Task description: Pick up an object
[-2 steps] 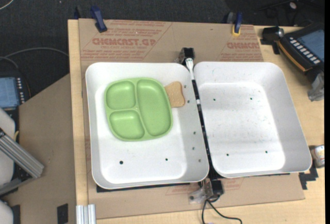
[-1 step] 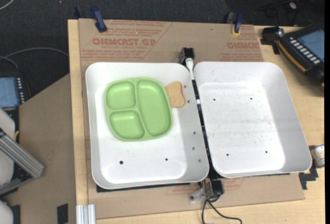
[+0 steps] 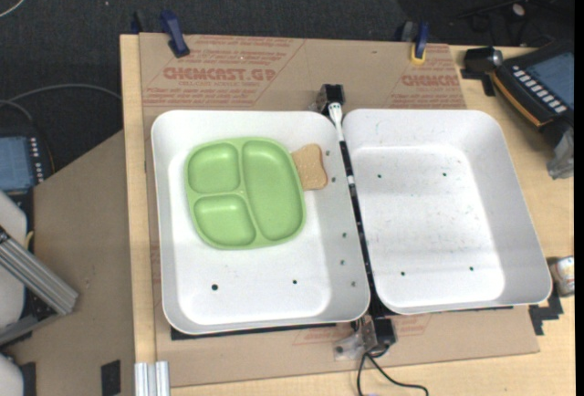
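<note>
A green divided plate (image 3: 245,193) and a tan sponge (image 3: 311,166) touching its right rim are seen in the left bin (image 3: 265,307). The sponge is judged best grasped from above. The gripper's state cannot be told.

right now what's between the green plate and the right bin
In the camera view, a tan sponge-like piece lies against the green plate; beyond it are bare left bin floor and the rims meeting the right bin.

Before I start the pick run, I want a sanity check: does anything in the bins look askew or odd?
Only slightly. In the left bin, the green divided plate sits turned at a slant to the bin walls, and a small tan sponge-like piece touches its right rim. No spill or damage is visible. The right bin shows only dark specks.
</note>
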